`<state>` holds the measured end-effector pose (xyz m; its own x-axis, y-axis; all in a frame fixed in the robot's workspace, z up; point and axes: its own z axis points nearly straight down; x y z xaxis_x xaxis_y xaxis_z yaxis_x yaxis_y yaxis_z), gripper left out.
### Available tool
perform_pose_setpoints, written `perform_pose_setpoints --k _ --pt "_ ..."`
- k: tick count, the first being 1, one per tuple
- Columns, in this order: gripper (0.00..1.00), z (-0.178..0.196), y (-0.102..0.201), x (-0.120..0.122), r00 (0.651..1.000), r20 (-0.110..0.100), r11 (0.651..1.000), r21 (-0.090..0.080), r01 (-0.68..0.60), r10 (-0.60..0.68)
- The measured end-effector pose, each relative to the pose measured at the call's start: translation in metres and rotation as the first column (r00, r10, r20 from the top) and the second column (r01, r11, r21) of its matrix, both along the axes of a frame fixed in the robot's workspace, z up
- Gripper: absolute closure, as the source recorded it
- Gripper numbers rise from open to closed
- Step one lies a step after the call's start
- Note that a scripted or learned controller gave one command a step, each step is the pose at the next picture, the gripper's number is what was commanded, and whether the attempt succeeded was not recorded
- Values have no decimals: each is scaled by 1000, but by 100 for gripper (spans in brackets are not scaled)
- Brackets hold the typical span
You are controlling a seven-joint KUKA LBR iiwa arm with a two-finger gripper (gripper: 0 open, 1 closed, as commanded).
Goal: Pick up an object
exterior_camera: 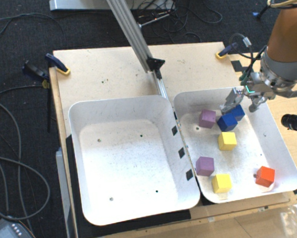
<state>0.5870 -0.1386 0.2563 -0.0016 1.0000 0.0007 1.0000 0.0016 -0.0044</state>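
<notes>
The right bin [278,144] holds several small blocks. A blue block [230,120] lies near its far side, touching a purple block [207,118] to its left. In front of the blue one sits a yellow block [227,141]. Nearer the front are a second purple block [204,165], a second yellow block [221,182] and an orange-red block [265,176]. My gripper [242,102] hangs just above and behind the blue block, with its fingers apart and nothing between them.
The left bin [88,148] stands beside the right one, and their rims meet at the middle. A slanted metal pole [131,30] comes down to the bench behind the bins. Clamps sit at the bench's far corners.
</notes>
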Motion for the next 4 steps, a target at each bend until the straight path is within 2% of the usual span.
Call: perform_pose_setpoints --k 1,2,3,4 --pt "0 2 0 1 1000 4 1000 -1 1 -1" --pt "0 -44 6 -5 1000 -1 1000 0 2 -2" --pt "0 -108 11 -5 1000 -3 1000 0 2 -2" --pt "0 -136 9 -2 1000 15 1000 -5 1 -1"
